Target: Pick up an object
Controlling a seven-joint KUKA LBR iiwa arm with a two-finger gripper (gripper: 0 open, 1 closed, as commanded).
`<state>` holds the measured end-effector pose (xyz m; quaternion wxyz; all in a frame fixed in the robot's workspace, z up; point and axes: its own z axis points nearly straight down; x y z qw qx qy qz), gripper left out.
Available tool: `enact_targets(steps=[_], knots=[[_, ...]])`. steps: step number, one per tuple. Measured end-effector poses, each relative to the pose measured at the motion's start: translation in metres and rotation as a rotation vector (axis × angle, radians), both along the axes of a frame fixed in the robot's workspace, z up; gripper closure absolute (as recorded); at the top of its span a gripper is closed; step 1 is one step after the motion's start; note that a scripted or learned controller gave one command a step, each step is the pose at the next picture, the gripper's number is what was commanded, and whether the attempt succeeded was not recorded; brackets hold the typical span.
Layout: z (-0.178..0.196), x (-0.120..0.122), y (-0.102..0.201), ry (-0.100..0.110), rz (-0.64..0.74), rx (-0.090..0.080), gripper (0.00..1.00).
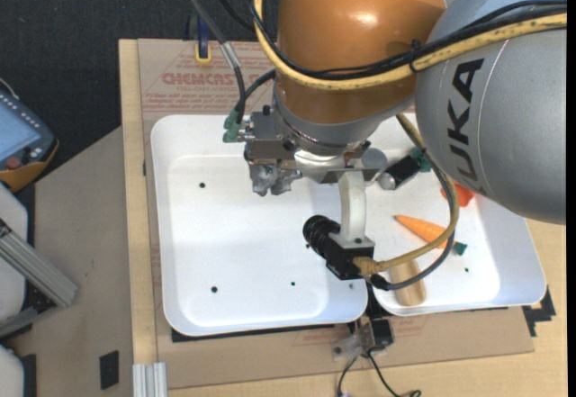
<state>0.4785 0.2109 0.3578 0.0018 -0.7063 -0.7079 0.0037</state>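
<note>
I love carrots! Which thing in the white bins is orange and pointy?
The orange carrot-like cone lying in the white bin on the view's right. It tapers to a point, unlike the stubby golden cylinder in front of it.

**Figure: KUKA iiwa arm reaching in from the right, viewed from above at a slant.**
The grey arm (504, 98) crosses the upper right of the view, its lettered link slanting in toward the centre. The orange band (355, 17) shows as a glossy dome at top centre, turned toward the camera, so the last joints appear nearly end-on. Below the dome the grey wrist (328, 148) narrows to a round flange. The gripper (267, 175), a dull metal block, projects from the flange's left side and points downward.
</note>
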Motion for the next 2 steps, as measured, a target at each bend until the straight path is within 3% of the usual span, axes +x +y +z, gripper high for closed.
enact_targets(steps=[1, 2], knots=[[0.146, 0.062, -0.001, -0.027, -0.004, 0.009, 1.00], [0.079, -0.002, -0.014, -0.001, -0.001, 0.001, 1.00]])
